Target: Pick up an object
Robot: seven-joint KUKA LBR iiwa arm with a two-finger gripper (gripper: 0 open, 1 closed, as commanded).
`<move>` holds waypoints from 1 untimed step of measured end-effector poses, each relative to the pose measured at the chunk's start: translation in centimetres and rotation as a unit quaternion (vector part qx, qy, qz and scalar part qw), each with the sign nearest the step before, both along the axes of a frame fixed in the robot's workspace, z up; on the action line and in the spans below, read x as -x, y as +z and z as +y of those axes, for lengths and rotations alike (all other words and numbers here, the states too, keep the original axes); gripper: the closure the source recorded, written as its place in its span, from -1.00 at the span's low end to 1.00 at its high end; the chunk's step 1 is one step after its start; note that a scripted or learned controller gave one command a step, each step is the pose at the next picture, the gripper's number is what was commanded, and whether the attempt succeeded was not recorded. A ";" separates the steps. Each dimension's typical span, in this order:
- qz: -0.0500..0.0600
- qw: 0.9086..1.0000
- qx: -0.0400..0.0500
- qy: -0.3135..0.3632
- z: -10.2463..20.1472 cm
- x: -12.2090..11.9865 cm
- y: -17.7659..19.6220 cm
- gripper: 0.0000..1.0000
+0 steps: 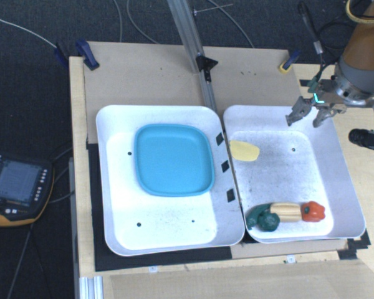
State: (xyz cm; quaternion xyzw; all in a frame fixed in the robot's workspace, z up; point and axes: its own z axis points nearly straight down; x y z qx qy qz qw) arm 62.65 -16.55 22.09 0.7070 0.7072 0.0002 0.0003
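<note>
1. Camera view — a tan worktop (149,73) stands on dark carpet, with cables looping across the floor at the top of the frame. A handheld control pendant (15,189) lies on the floor at the left edge, and a metal post (187,30) slants down from the top centre to the seam between the bins.
2. Two shallow white bins sit side by side. The left bin (112,229) holds a blue square tray (174,159).
3. The right bin (336,161) holds a pale yellow piece (244,151) near its upper left corner. Along its lower edge lie a dark green item (263,219), a tan block (285,212) and a red item (312,211), close together in a row.
4. The gripper (308,114) hangs at the upper right of the frame, over the right bin's top right corner — its fingers (296,115) are spread apart with nothing between them, well apart from the objects below.
</note>
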 end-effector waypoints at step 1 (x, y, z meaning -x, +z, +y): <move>0.000 1.000 0.000 0.000 0.0 0.0 0.0 -1.00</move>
